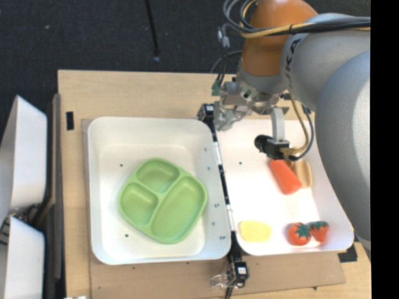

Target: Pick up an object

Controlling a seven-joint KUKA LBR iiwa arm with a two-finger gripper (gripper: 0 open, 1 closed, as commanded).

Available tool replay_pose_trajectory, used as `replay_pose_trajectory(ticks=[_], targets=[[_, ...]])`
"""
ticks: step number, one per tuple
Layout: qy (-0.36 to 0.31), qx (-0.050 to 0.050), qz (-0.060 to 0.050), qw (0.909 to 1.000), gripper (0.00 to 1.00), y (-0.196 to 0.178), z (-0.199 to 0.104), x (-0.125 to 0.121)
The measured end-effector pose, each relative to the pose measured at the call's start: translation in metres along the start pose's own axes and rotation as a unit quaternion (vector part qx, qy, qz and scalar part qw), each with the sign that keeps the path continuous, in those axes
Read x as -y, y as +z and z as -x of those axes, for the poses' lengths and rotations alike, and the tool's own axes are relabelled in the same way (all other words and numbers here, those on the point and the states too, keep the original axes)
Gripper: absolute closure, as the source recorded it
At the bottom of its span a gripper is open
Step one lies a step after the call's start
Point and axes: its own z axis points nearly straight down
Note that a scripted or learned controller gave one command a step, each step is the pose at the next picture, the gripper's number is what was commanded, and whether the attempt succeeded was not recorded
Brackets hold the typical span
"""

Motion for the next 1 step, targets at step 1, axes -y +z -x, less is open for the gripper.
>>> replay_pose_trajectory(ticks=[1], targets=[[0.0,0.0,0.0,1.0,1.0,0.0061,-0.0557,-0.0141]])
